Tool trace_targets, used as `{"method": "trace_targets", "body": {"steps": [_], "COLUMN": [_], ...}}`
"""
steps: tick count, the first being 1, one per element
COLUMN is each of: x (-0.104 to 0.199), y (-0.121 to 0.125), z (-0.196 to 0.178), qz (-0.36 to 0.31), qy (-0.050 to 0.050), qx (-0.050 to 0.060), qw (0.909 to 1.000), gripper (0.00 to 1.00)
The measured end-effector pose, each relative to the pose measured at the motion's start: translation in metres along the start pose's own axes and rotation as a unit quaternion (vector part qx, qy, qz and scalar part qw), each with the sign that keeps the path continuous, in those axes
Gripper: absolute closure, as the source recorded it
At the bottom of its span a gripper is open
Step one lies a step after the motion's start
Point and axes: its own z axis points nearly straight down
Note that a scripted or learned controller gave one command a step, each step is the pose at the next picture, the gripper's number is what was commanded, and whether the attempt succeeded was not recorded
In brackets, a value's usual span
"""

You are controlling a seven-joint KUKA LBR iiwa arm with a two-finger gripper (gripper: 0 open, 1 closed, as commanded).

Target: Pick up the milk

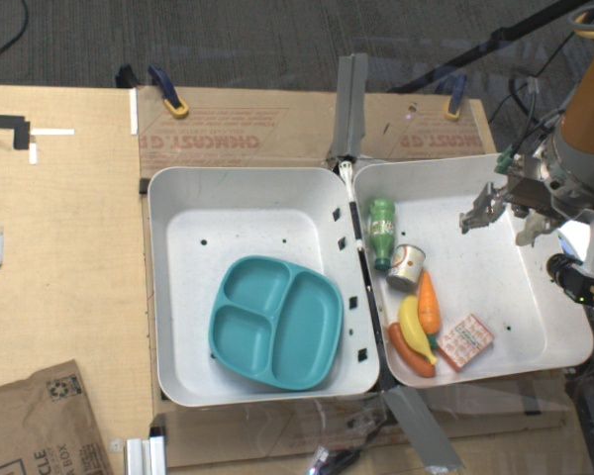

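A: We start with the counter [59,265], pale wood with brown cardboard taped along its far side, then the two white bins. The left bin [178,206] holds a teal divided plate [275,323]. The right bin [505,181] holds all the small things.

B: And the arm [582,137] reaches over that right bin's far right part. Its pincer [503,214] hangs spread apart above bare bin floor, with nothing between the fingers.

A: Where do we take the milk to be?

B: We judge it to be the small carton [464,340] with red and white print lying flat near the bin's front edge, just beside the banana [413,327] and the carrot [429,303]. The green bottle [380,230] and a small can [407,265] lie further back, by the divider.

A: So the pincer is well apart from it. We would bring it forward and left, turn the fingers across the carton's narrow sides, and come down on the side away from the banana.

B: As for writing, the cardboard shows mirrored red letters we read as "CHEMCAST GP". The carton's print is too small to read.
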Motion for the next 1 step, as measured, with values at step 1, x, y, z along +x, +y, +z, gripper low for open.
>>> {"method": "trace_targets", "body": {"steps": [1], "x": [0.0209], "y": [0.0818], "z": [0.1324], "qz": [0.036], "qy": [0.0], "qx": [0.0], "qw": [0.9993], "gripper": [0.0]}}
